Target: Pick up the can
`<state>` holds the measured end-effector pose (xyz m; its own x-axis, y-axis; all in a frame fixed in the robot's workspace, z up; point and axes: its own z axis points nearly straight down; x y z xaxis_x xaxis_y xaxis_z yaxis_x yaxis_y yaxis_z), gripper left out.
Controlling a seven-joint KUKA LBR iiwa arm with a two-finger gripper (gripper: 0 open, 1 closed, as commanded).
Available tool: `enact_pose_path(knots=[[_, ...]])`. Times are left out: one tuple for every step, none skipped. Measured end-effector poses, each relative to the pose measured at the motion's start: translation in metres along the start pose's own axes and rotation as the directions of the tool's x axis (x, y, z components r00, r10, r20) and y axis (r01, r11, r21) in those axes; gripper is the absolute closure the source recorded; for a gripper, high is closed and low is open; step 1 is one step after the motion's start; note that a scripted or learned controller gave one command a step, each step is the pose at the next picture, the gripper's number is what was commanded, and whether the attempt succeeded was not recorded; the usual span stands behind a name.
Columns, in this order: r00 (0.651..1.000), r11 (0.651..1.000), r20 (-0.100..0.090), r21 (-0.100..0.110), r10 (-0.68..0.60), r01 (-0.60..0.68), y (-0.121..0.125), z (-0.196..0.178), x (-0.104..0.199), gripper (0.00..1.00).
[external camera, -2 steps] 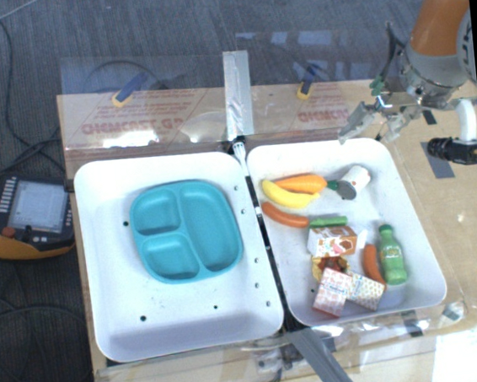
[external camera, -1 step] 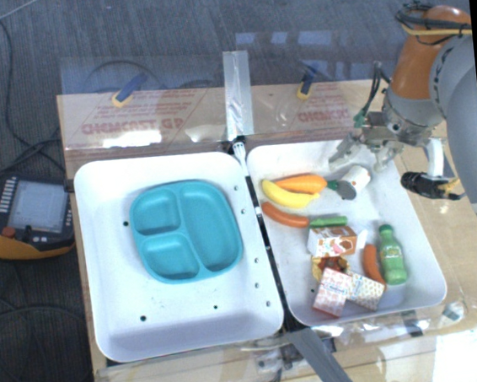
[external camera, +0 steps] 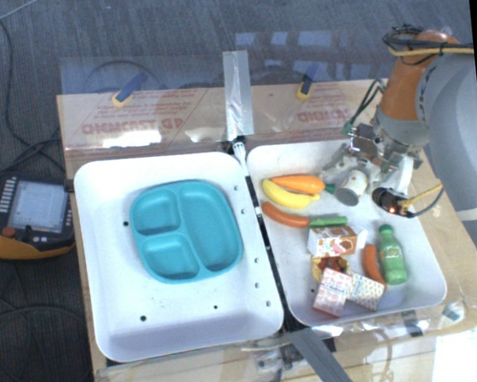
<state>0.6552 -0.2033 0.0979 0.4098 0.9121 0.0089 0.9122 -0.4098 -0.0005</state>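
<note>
Honestly, I couldn't tell how the jaws [external camera: 361, 167] stood. I judged the can [external camera: 350, 186] lay just beside them at seven o'clock, long axis running toward one o'clock.

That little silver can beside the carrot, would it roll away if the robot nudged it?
Probably. The can seems to lie on its side, so it may roll. Its smooth metal looks slippery. The carrot might stop it.

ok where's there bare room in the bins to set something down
Left bin: bare white floor rings the blue divided tray, widest along the near edge and left side. Right bin: crowded with the banana, carrot, green bottle and cartons; the gripper sits at its far right corner.
</note>
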Motion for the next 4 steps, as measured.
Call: enact_pose_path(knots=[[0.920, 0.919, 0.022, 0.042, 0.391, -0.392, 0.008, 0.009, 0.005, 0.00], [0.920, 0.920, 0.019, 0.009, 0.392, -0.392, 0.013, -0.002, 0.003, 1.00], [0.977, 0.977, 0.013, -0.002, 0.214, -0.214, -0.035, -0.131, 0.058, 1.00], [0.982, 0.983, 0.012, 0.001, 0.186, -0.186, -0.085, -0.123, 0.077, 1.00]])
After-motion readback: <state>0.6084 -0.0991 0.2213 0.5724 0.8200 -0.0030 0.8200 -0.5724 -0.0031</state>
